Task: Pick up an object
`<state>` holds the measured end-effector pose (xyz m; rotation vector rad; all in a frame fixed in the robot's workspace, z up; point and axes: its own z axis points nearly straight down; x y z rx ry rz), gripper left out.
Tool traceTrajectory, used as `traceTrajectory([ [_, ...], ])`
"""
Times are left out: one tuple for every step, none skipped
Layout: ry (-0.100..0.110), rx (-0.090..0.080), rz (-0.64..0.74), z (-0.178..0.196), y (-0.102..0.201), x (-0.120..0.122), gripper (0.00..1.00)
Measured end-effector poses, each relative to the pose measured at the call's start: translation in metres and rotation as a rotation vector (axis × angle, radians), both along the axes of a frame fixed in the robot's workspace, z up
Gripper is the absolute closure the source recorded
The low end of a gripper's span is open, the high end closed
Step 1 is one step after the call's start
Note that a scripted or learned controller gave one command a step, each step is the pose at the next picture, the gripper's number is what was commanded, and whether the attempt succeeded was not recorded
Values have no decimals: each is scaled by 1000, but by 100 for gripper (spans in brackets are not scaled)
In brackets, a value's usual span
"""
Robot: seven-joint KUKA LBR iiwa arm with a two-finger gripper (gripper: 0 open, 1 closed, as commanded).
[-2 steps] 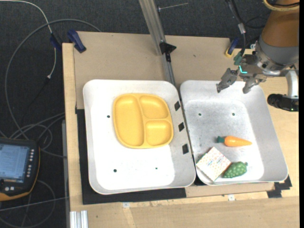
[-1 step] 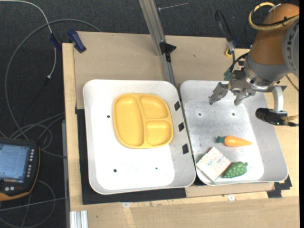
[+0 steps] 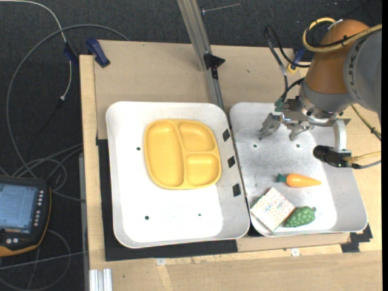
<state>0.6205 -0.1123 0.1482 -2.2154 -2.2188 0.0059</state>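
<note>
Nothing is picked up yet: the claw (image 3: 280, 126) hangs spread open and empty over the right bin's (image 3: 254, 156) far part; the toy carrot (image 3: 298, 180) lies nearer, untouched.

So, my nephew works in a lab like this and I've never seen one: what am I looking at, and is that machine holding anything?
One camera looks down at a slant on a bench. The grey and orange thing at right is a robot arm; its gripper is a two-finger claw, open, with nothing between the fingers, poised over the right bin. That bin holds a toy carrot, a small patterned box and a green bumpy toy beside the box. The left bin holds a yellow divided plate. At far left lies a handheld control screen.
</note>
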Motion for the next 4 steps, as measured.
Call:
traceTrajectory([
  [1,0,-1,-53,1,-1,0],
  [-7,0,-1,-38,1,1,100],
  [-14,-3,-2,21,-4,-4,100],
  [-15,-3,0,76,-4,-2,100],
])
